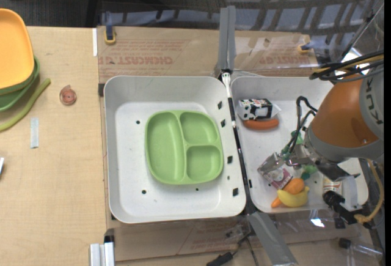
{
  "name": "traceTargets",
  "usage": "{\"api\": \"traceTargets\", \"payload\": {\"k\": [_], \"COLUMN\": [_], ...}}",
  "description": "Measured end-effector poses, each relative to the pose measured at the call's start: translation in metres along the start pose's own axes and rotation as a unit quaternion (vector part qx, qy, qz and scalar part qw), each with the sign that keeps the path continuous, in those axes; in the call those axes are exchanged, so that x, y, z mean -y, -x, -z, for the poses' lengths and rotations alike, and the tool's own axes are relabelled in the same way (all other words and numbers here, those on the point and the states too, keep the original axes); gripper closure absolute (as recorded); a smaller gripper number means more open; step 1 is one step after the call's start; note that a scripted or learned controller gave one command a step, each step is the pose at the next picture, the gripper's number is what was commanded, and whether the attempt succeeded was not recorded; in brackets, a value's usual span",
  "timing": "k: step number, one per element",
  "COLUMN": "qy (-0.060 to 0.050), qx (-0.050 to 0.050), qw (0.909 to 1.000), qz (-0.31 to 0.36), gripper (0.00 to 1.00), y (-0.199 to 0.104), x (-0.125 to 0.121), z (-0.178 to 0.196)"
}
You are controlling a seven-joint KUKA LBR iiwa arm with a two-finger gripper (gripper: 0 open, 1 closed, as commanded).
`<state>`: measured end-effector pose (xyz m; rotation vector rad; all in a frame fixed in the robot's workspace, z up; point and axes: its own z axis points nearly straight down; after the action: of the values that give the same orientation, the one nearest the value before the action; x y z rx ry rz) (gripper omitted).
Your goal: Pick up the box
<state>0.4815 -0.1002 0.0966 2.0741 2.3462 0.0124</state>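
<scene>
The box [255,109] lies ungrasped just above the carrot [260,125], and I cannot tell the jaws' state.

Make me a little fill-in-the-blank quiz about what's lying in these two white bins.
1. The green tray has ___ compartments.
2. The tray lies in the ___ bin.
3. The black-and-white box lies in the right bin, touching an ___ carrot-like thing.
4. The arm hangs over the ___ bin.

Missing words: three; left; orange; right
</scene>
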Motion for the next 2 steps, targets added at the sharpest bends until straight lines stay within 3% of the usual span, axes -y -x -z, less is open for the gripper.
{"api": "traceTargets", "payload": {"k": [1, 2], "qy": [0.001, 0.001], "qx": [0.002, 0.002], "qw": [1.0000, 1.0000], "qz": [-0.002, -0.002], "gripper": [1.00, 0.00], "y": [0.0023, 0.0024], "x": [-0.0007, -0.0007], "z": [0.0097, 0.0097]}}
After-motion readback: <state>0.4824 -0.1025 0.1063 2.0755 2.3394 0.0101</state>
